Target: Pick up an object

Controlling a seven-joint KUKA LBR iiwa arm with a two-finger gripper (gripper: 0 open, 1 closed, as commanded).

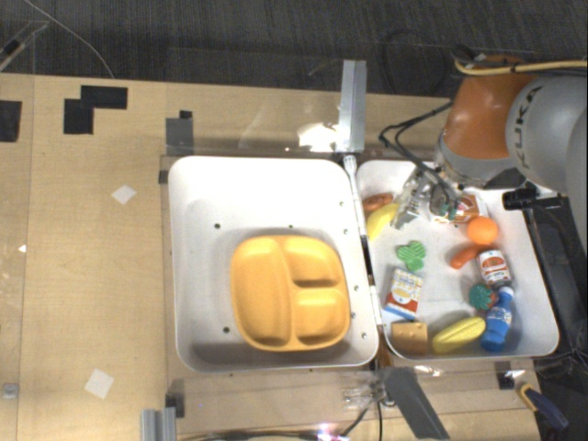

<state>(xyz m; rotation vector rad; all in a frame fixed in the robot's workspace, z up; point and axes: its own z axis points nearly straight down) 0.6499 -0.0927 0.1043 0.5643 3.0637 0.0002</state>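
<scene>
Yellow banana (457, 333) front, well below pincer (415, 202).

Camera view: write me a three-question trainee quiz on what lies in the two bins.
1. True or false: the yellow divided tray lies in the left bin.
2. Which item lies nearest the front right corner of the right bin? A) orange ball B) blue bottle C) green toy
3. Fill in: the arm's hand hangs over the ______ end of the right bin.

Key: 1 true. 2 B, the blue bottle; the orange ball and green toy sit further back. 3 far (back).
</scene>
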